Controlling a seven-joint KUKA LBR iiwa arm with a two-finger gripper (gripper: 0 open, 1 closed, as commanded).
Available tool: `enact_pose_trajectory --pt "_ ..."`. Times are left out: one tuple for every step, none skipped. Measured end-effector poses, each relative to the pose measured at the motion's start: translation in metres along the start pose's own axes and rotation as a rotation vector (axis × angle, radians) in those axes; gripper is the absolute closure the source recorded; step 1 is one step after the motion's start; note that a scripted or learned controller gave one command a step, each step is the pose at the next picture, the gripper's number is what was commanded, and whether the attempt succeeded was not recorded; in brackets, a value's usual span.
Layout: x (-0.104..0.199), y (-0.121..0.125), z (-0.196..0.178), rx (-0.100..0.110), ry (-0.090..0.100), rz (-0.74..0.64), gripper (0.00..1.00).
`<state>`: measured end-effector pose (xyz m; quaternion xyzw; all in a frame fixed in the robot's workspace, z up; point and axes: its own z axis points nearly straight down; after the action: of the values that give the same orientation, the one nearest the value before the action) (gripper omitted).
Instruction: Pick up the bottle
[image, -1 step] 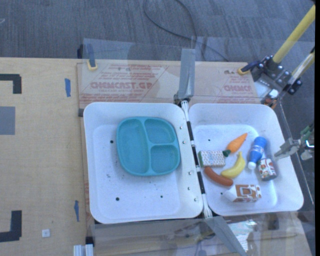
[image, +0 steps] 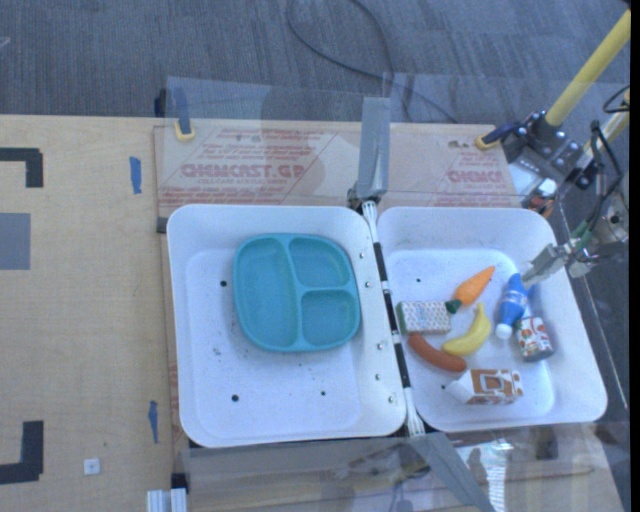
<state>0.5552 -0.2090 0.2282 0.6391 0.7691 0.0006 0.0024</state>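
Tool (image: 545, 265) of ours hovers at the right bin's (image: 585, 345) far right edge; its grip we cannot tell. Just beside its tip lies the blue-and-white plastic bottle (image: 511, 304), near a yellow banana (image: 470, 333).

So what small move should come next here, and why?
Probably lower the pincer a little toward the blue bottle and centre over it. Its tip sits just above and right of the bottle's top, near the right bin's far side, with nothing visibly held. The can lies close beside, so a careful descent seems wise.
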Motion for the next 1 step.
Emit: enact_pose_trajectory --pt "-0.0184 0.065 0.1357 -0.006 0.005 0.091 0.0"
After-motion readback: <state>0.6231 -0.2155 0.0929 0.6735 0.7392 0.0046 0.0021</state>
